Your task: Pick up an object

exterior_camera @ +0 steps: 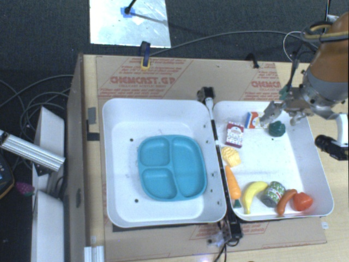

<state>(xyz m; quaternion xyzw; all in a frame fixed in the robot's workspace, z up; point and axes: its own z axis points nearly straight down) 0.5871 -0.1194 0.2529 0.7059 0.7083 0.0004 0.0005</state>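
**A:** Where's the tool (283,112) relative to a target?

**B:** Over the right bin (313,160), upper end. Fingers spread wide, nothing between them, so released. The small dark green object (277,128) lies just at 6 o'clock from the tool midpoint, close beneath the gap. Looks like the nearest candidate.

**A:** Long axis?

**B:** Can't call one; it reads as a roundish lump. The fingers straddle roughly along 9-to-3, so a mostly straight descent should bracket it, in my judgement.

**A:** Neighbours in the way?

**B:** At 9 o'clock from the green object: a small red, white and blue item (251,119), then a red box (235,135) a bit further toward 8. Near, not touching. The left finger would come down between the green object and those, so that side is tight.

**A:** Rest of the bin?

**B:** Yellow piece (230,156) and carrot (233,183) along the left wall, banana (252,193), can (273,193) and tomato (301,201) clustered at the 6 o'clock end. Well apart from the target. Bin floor is flat white, open space toward 3 and 5 o'clock.

**A:** Left bin?

**B:** Left bin (122,141) holds a blue divided tray (172,166). Not relevant to this reach.
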